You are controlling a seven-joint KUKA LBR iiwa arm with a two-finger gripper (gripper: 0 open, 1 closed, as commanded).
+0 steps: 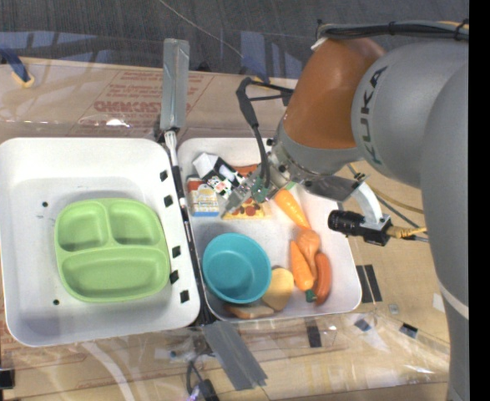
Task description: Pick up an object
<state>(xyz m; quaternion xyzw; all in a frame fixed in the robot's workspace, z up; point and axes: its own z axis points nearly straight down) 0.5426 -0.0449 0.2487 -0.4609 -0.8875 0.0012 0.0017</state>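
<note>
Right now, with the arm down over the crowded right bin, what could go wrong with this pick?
The gripper sits low among tightly packed items, beside the orange carrot and small boxes, so it may pinch two things or none. The blue bowl lies close by; a lift could drag against its rim. The arm hides much of the right bin, so a slip may go unseen.

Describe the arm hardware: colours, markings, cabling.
The arm is bulky and rounded, light grey, with dark KUKA lettering along its side. A glossy orange band sits above the wrist. A black cable loops beside it, and a small black cylindrical fitting sticks out lower down.
</note>
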